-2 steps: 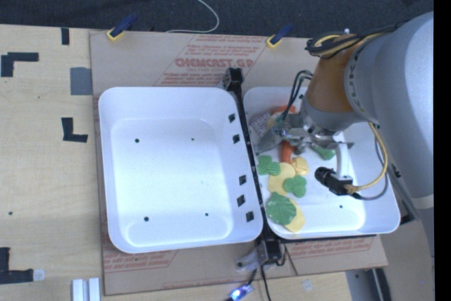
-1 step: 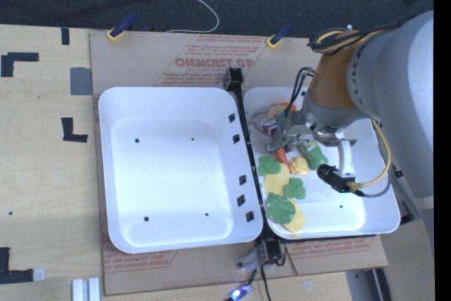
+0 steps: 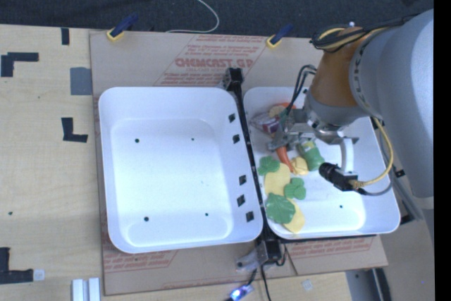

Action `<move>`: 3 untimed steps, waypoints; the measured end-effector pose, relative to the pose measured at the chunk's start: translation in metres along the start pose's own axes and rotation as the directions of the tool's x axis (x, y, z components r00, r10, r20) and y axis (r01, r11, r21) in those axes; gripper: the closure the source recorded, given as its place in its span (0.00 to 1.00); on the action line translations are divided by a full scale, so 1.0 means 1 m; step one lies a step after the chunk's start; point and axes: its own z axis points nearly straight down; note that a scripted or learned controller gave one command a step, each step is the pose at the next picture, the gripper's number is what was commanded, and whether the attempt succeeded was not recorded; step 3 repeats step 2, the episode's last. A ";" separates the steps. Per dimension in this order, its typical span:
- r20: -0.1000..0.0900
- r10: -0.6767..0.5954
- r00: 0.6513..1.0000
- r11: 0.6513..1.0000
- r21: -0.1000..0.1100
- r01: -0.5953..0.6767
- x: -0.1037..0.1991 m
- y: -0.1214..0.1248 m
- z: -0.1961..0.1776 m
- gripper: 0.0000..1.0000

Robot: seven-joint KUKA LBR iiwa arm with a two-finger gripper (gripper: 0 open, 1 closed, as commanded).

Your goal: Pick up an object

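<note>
The right bin [image 3: 352, 218] holds a pile of small objects along its left side: green pieces [image 3: 280, 206], yellow pieces [image 3: 277, 184], an orange piece [image 3: 282, 154] and a purple and white item [image 3: 268, 123]. My gripper [image 3: 292, 137] reaches down into the upper part of this pile, above the orange piece and a green and yellow object [image 3: 307, 156]. Its fingers are buried among the objects, and the wrist hides them from above.
The left bin [image 3: 169, 166] sits beside the right one, parted by a black divider with clips [image 3: 243, 151]. Both rest on a cardboard sheet [image 3: 204, 63] held by blue and yellow clamps. A black cable loop [image 3: 342, 180] hangs off the wrist over the right bin.
</note>
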 end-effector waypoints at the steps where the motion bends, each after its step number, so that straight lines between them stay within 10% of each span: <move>1: -0.002 -0.004 1.000 1.000 -0.005 0.004 0.044 -0.080 -0.105 1.00; 2: -0.002 -0.010 1.000 1.000 -0.006 0.010 0.115 -0.008 -0.080 1.00; 3: -0.002 -0.010 1.000 1.000 -0.006 0.010 0.115 -0.008 -0.080 1.00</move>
